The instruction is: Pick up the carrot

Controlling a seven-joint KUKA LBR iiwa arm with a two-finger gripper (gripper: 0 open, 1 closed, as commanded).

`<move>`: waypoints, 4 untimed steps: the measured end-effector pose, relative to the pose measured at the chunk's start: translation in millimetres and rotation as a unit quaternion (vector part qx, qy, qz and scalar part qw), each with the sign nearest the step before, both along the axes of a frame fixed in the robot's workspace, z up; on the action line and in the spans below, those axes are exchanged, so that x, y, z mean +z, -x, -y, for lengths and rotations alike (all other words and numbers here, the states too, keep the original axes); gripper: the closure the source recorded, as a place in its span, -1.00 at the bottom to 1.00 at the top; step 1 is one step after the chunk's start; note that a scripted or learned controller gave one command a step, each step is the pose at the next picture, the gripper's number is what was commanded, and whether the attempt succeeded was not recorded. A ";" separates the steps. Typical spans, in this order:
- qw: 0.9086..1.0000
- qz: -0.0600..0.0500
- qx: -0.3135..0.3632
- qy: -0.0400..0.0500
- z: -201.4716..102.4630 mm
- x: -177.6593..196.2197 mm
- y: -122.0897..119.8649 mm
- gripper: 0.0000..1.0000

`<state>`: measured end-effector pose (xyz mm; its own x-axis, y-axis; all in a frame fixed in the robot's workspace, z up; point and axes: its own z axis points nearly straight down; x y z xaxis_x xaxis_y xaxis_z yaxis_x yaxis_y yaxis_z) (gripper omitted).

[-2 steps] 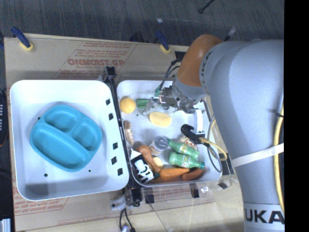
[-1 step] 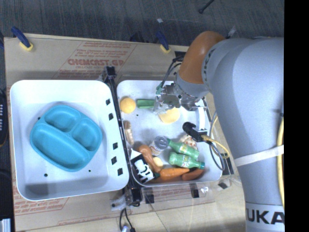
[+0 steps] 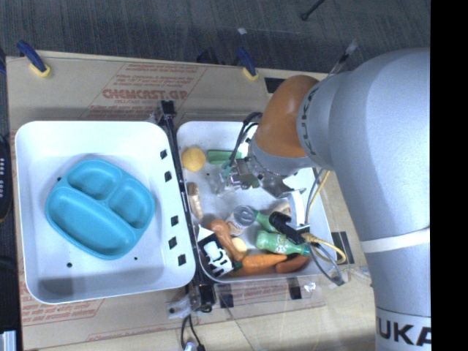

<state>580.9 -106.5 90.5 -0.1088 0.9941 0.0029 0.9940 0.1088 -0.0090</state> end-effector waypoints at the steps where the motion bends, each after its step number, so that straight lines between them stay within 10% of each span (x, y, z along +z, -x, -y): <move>1: 1.000 0.001 -0.001 0.001 0.8 0.6 -0.5 -1.00; 2: 0.999 0.008 -0.032 0.001 -18.9 108.0 -79.1 -1.00; 3: 1.000 0.007 0.027 0.002 -11.2 20.0 -78.1 -1.00; 4: 0.994 -0.001 -0.107 0.002 2.4 0.0 -22.6 -1.00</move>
